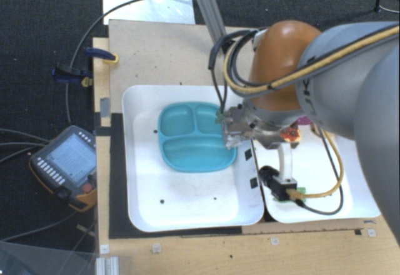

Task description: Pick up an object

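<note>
Teal plastic tray [190, 137] lies in the left bin [140, 161]. I judge it light, stiff, slippery; I would take its right rim. Whether my hand [234, 133] is clenched, I cannot tell.

Two bins sit side by side on the counter [156, 55], filling its near half, the left bin [187, 205] touching the right bin [331, 205] along their shared edge. A divided plate [190, 137] lies in the left bin, toward that bin's far right corner, its right rim close to the shared edge. The arm [331, 67] reaches in from the counter's right side and hangs over the right bin, hiding much of it. A handheld control pendant [65, 164] lies on the floor beside the counter's left edge, and a clamp [94, 58] grips that same edge farther back, near the far left corner.
</note>
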